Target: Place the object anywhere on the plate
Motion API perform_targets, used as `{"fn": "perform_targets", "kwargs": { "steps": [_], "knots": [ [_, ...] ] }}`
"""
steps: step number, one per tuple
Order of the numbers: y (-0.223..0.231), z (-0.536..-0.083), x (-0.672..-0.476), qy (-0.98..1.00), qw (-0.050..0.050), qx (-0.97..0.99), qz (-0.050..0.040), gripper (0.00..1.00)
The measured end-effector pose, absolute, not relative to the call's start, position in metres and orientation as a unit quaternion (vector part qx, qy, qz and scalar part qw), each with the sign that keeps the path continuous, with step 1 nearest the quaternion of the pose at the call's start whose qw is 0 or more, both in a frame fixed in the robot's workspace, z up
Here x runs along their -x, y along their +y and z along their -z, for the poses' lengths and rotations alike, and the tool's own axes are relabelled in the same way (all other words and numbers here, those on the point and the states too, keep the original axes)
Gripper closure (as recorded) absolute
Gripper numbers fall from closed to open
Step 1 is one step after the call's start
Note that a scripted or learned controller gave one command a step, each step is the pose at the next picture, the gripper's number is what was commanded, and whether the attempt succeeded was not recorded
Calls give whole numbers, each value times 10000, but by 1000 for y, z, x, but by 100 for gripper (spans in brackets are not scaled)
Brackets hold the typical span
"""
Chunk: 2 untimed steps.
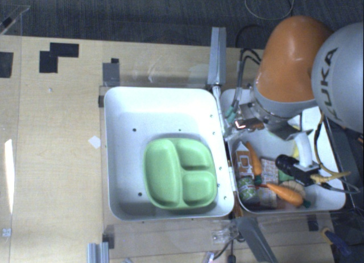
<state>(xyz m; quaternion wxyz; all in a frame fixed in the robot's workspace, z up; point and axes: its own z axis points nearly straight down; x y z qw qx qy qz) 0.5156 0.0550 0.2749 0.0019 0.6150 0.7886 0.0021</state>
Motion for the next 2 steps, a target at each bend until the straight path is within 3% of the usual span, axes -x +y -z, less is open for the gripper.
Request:
{"fn": "perform_targets", "kwargs": {
  "steps": [1, 2],
  "knots": [
    [114, -240, -487, 7922, 9, -6103, -12, 100],
    [17, -184, -488, 8394, 14, -5435, -12, 100]
  ]
}}
